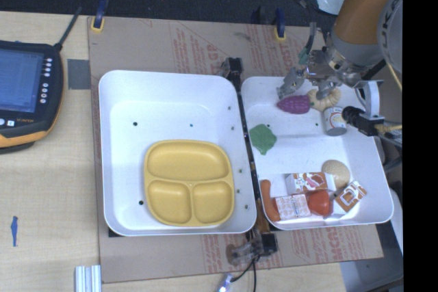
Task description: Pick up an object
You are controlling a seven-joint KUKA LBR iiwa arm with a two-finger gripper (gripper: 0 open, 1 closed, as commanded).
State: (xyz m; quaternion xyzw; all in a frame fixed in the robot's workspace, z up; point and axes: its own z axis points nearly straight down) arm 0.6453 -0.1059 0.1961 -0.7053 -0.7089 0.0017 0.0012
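Observation:
My gripper (309,83) hangs over the far end of the right bin (373,154), open, with nothing between its fingers. Just below its left finger (291,83) lies a purple grape-like item (294,104). A small beige piece (319,98) and a silver can (335,120) lie close by on the right. Further down the bin are a green item (262,138), a round beige item (335,169), a red tomato (319,202), an orange stick (266,207) and small cartons (291,206).
The left bin (123,99) holds a yellow divided tray (189,182). A tablet with an orange case (24,92) lies at the left of the bench. Clamps sit between the bins at the far (233,67) and near (256,246) ends.

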